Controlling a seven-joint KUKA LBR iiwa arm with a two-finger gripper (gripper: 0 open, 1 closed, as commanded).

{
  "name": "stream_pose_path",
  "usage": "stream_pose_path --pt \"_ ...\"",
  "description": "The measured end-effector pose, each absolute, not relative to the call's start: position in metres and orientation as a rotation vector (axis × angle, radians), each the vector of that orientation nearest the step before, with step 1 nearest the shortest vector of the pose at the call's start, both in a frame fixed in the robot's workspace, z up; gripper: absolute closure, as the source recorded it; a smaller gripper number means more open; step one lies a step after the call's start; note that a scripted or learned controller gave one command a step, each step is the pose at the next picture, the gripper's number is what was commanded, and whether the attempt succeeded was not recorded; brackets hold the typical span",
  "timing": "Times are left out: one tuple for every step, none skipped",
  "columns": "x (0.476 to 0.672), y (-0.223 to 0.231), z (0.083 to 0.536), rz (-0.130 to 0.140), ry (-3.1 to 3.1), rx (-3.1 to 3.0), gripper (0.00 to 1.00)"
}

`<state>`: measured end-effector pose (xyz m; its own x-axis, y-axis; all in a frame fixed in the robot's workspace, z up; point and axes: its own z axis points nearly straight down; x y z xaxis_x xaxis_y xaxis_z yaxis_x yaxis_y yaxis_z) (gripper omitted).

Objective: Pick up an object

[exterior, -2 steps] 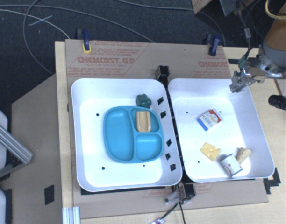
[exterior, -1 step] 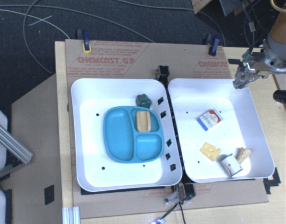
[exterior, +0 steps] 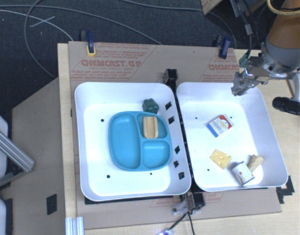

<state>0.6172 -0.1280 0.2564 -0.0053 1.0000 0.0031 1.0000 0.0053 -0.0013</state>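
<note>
Gripper [exterior: 239,88] over right bin [exterior: 267,131] rim at 1 o'clock, finger state unreadable. Small carton [exterior: 219,126] mid-bin, cheese wedge [exterior: 220,158] at 6.

Blue clamps [exterior: 91,44], loose cables [exterior: 47,13]
</note>
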Motion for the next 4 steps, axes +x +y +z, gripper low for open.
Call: stream_pose_path --pt "0.608 -0.081 0.242 0.001 -2.224 -2.212 1.0" --pt "0.602 -0.032 0.23 0.0 -2.224 -2.212 1.0" --pt "0.594 0.019 0.22 0.001 -2.224 -2.211 1.0" --pt "0.569 0.073 0.229 0.0 -2.225 -2.211 1.0"
